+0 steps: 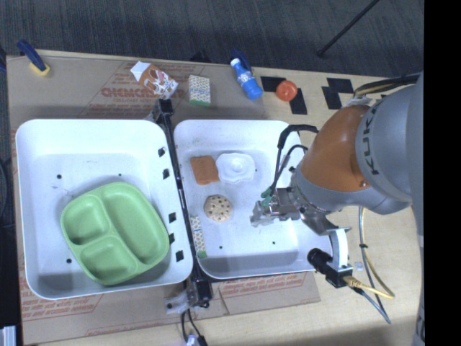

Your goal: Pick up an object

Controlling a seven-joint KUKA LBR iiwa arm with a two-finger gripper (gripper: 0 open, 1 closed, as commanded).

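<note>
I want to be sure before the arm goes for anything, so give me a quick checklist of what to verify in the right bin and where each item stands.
1. Objects to pick in the right bin: ok; an orange square piece, a white lidded cup and a speckled round cookie lie there.
2. Pincer over the right bin: ok, near its right side.
3. Pincer carrying something: cannot tell.
4. Cookie free of neighbours: ok, apart from the other two.
5. Orange piece and white cup apart: not ok, they lie side by side, nearly touching.
6. Green divided plate out of the way: ok, in the left bin.
</note>
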